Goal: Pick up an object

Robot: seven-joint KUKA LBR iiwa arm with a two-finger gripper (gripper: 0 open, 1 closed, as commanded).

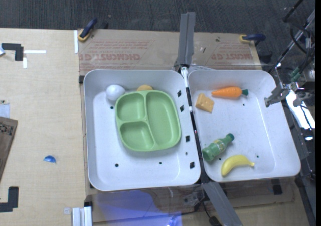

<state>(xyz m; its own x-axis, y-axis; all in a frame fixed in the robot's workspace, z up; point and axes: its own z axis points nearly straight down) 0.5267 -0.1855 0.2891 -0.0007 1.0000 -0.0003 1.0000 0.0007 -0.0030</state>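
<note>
A light, stiff toy carrot (227, 92) lies near the right bin's (281, 162) far edge, best pinched across its thick middle; the claw (275, 98) hovers at the right rim, state unclear.

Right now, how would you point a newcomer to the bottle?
Look in the right-hand white bin, toward its near-left corner. The bottle lies tilted there, just above-left of the yellow banana; it's the only green item in that bin, with a yellow label.
</note>
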